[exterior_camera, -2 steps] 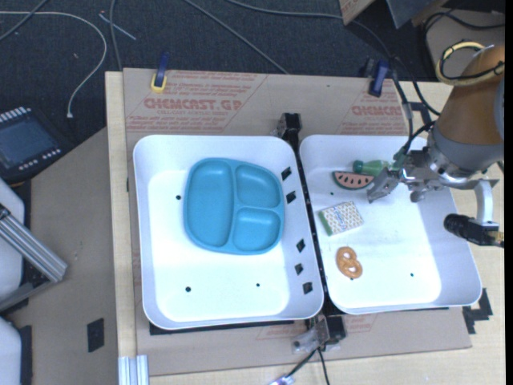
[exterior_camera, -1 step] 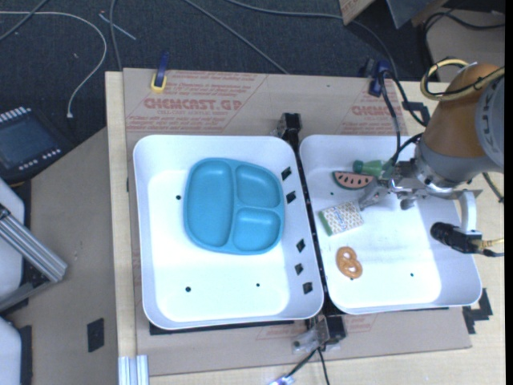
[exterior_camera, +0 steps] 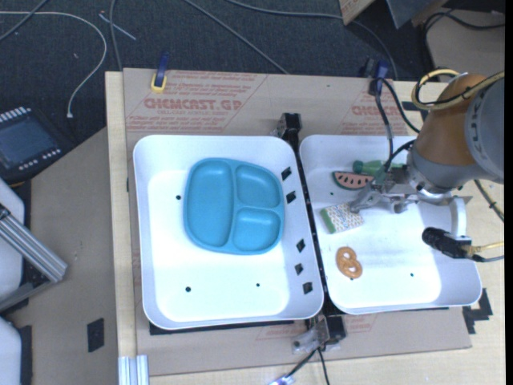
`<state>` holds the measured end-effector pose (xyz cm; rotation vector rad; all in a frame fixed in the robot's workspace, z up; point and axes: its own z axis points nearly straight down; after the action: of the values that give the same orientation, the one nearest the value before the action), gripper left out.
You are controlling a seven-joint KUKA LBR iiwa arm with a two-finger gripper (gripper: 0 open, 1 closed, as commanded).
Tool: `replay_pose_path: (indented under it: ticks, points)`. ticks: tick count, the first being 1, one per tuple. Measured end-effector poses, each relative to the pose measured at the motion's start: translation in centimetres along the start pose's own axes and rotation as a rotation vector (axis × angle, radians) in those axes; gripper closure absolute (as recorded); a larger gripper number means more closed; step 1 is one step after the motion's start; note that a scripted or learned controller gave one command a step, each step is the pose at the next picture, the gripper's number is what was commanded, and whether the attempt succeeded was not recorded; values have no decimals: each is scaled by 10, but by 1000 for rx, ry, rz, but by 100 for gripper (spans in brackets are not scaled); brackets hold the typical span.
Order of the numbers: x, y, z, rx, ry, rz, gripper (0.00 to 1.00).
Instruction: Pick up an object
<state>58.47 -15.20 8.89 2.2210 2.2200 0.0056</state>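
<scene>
**Right bin: tool over small items**

Watermelon slice (exterior_camera: 353,180) near rear wall of right bin (exterior_camera: 417,291), long axis left-right, rind toward front. Just beside: green item (exterior_camera: 369,167), speckled packet (exterior_camera: 341,217). Pretzel (exterior_camera: 349,262) farther forward. Tool (exterior_camera: 373,197) low beside slice; finger state impossible to tell. Left bin (exterior_camera: 160,239): blue divided plate (exterior_camera: 233,205).

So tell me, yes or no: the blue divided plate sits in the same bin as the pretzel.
No: the blue divided plate lies in the left bin, the brown pretzel in the right bin.
</scene>
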Motion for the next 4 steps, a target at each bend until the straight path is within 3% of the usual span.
replay_pose_path:
  ticks: [1, 3, 4]
  points:
    - [-1, 1, -12, -5, -3, 0, 100]
    - [-7, 13, -117, -4, -3, -1, 100]
    - [35, -3, -127, 5, 1, -5, 100]
